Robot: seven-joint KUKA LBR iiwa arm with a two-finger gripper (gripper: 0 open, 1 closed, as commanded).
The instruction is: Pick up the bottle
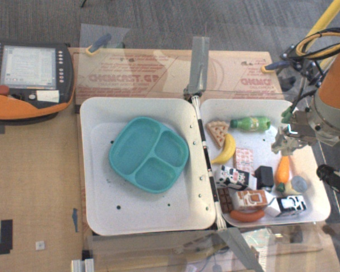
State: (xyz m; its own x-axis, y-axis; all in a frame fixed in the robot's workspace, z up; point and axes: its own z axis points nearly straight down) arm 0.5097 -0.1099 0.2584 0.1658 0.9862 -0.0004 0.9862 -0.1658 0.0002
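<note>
Gripper (285,142) hangs over the right side of the right white bin (323,203), just above the orange carrot (283,170). Finger spread cannot be told from this slant; nothing is seen held. The grey arm with its orange band (334,92) enters from the right edge, wrist angled down and toward the left, cables looping above it.

Green plastic bottle (250,123) lies on its side near the far wall of the right bin. Long axis runs left–right; which end carries the cap cannot be told. It sits right of the waffle wedge (217,132) and above the yellow banana (226,149), apart from the gripper.

Teal divided plate (149,153) lies in the left white bin (96,169).
</note>
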